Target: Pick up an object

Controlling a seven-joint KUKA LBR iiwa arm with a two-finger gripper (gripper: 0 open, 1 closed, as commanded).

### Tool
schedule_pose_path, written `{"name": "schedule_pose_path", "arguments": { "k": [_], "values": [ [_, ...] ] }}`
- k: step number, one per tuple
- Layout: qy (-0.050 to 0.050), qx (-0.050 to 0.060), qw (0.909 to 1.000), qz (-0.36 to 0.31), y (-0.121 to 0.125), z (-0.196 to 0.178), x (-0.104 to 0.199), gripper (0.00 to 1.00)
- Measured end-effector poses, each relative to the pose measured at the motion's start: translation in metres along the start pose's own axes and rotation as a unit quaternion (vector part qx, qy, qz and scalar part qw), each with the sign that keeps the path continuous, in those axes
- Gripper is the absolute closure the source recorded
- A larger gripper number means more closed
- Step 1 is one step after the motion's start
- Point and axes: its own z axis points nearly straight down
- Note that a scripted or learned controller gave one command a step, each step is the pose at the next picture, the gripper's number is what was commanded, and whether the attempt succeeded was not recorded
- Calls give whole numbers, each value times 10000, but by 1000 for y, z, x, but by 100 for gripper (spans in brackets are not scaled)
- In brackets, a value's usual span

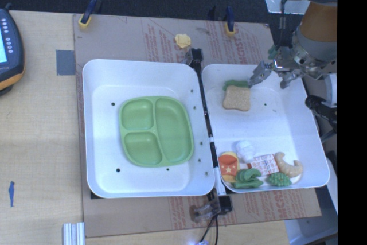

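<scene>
My gripper [271, 78] hovers over the far end of the right bin [307, 123], open, with nothing between its fingers. Just left of its left finger [258, 74] lies a tan slice of bread [237, 99] with a small green piece [234, 85] at its far edge. Along the near edge of that bin are a red fries box [228, 166], a white item [245, 150], a red-and-white packet [265, 164], a tan shrimp-like piece [290, 165], green leaves [248, 178] and a green broccoli [279, 179].
The left bin [103, 83] holds a green divided plate [156, 131]. A small yellow item [183, 41] lies on the cardboard beyond the bins. Clamps [230, 21] grip the board's far edge. A pendant [8, 46] sits at the far left.
</scene>
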Motion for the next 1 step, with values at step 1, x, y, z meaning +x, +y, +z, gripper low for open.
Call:
{"name": "schedule_pose_path", "arguments": {
  "k": [1],
  "values": [
    [5, 34, 10000, -13, 0, 102, 21, 0]
  ]
}}
